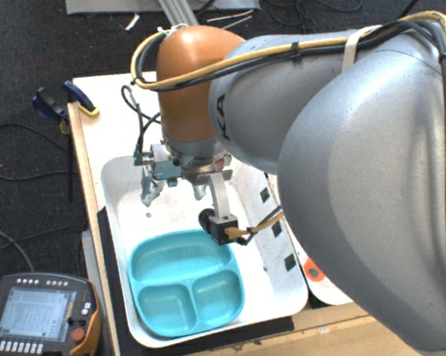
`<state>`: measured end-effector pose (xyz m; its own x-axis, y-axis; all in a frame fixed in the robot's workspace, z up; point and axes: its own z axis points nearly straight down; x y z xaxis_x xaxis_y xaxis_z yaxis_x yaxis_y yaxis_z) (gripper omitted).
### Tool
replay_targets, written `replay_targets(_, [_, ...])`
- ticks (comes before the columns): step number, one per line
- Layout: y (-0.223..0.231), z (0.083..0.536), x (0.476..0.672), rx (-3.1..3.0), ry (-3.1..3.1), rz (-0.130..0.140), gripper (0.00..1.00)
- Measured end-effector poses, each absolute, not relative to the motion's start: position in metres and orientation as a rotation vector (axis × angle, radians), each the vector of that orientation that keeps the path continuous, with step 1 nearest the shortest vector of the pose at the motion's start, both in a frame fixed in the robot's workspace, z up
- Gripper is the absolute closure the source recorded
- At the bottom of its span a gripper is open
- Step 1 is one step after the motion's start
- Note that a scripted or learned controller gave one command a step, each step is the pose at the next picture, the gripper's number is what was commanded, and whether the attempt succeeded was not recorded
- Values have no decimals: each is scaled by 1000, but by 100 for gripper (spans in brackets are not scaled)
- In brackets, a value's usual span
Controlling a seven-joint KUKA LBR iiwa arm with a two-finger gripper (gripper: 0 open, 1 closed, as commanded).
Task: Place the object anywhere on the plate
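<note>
A turquoise plate with three compartments lies at the near end of the left white bin; nothing rests on it. My gripper hangs just beyond the plate's far rim, over bare bin floor. Its two fingers stand apart, open, with nothing between them. A small orange object peeks out in the right bin, mostly hidden under my arm.
My bulky grey arm covers most of the right bin. A blue and yellow clamp grips the bench's far left corner. A teach pendant lies on the floor at lower left, off the bench.
</note>
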<state>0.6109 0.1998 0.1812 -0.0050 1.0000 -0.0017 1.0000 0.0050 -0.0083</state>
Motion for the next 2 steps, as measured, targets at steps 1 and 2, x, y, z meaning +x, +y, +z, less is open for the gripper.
replay_targets(1, [199,197,613,-2214,-2228,2,100])
replay_targets(2, [199,196,613,-2215,-2228,3,0])
